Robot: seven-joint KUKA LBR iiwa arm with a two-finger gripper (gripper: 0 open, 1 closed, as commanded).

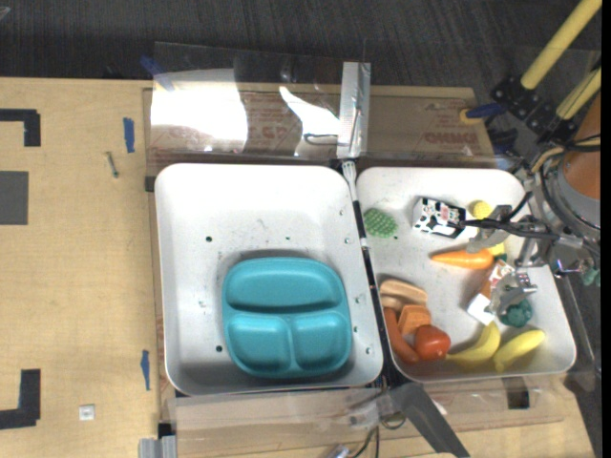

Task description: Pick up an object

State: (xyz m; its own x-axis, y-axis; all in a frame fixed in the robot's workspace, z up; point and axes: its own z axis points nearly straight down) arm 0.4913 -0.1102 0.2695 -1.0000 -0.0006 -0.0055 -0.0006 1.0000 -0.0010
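The right bin (434, 181) holds several small items. A black-and-white box (437, 217) and a small yellow piece (480, 209) lie at the back. An orange carrot (465, 256) lies mid-bin and a green mesh disc (380, 222) sits near the left wall. A sliced bread piece (405, 301), a red tomato (431, 342) and two yellow bananas (498, 345) rest along the front. My gripper (511, 289) hangs low over the right side, above an orange-and-white packet (490, 286) and a teal piece (518, 313).
The left bin (191, 208) carries a teal divided tray (284, 316). A metal divider (352, 113) and clear sheeting stand behind the bins. Cables and the arm's orange band (582, 172) crowd the right bin's right rim. Yellow bars (568, 27) cross the top right.
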